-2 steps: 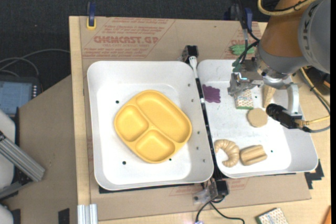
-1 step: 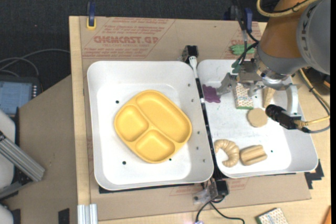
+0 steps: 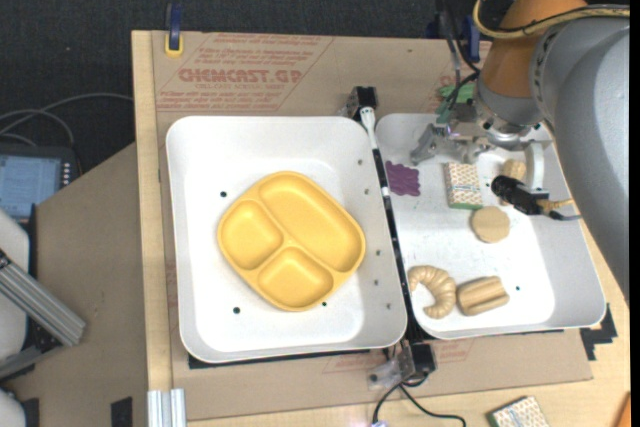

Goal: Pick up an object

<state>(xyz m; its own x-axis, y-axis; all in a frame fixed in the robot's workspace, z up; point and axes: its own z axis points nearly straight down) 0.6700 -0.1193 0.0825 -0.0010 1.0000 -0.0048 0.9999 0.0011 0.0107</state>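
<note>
My gripper (image 3: 452, 149) hangs over the far end of the right bin (image 3: 560, 307), open, with nothing between its fingers. Just below it lies a small checked cracker-like square (image 3: 463, 183). A purple piece (image 3: 402, 179) lies to its left by the bin's wall. Right of the square is a round tan biscuit (image 3: 490, 224). Near the bin's front edge lie a croissant (image 3: 433, 287) and a small brown loaf (image 3: 481, 295). The left bin (image 3: 195, 155) holds a yellow divided plate (image 3: 290, 240).
The grey arm with its orange band (image 3: 525, 25) reaches in from the upper right and covers the bin's far right corner. The two bins meet along a dark seam (image 3: 385, 205). Brown cardboard (image 3: 250, 70) lies under both bins.
</note>
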